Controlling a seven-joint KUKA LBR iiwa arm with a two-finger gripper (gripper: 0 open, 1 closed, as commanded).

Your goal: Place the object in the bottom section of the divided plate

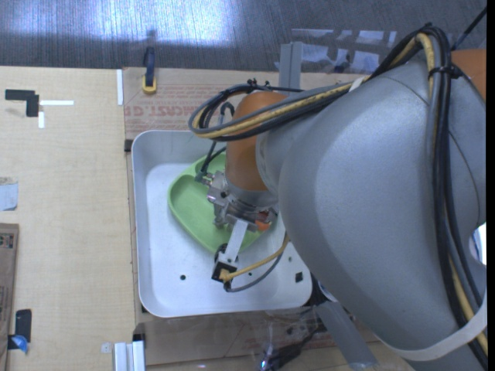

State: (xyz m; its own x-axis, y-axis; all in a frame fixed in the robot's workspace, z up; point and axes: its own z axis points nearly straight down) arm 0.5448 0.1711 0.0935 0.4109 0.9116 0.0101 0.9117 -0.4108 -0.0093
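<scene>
My gripper (232,211) hangs low over the green divided plate (184,199) in the white bin (155,273). My wrist (249,165) covers the plate's middle, so I cannot tell the gripper's state or where the object lies. I judge the placement unconfirmed.

A pale wooden bench (69,207) fills the left of the scene, with dark grey floor (193,14) beyond its far edge. A shallow white bin (155,284) with rounded corners sits right of the bare wood, with a small dark dot (183,277) on its floor near the near-left corner. Just beyond the bin lies brown cardboard with red print (178,103), and a blue-handled clamp with a yellow tip (148,72) grips its far edge. At the far left, a black L-shaped piece (23,99) lies beside a white strip (56,103). Along the left edge are a grey scrap (6,195), a brown cardboard piece (6,261) and, nearest, a black and blue item (22,329). A pale metal bracket (128,354) stands by the bin's near-left corner.
</scene>
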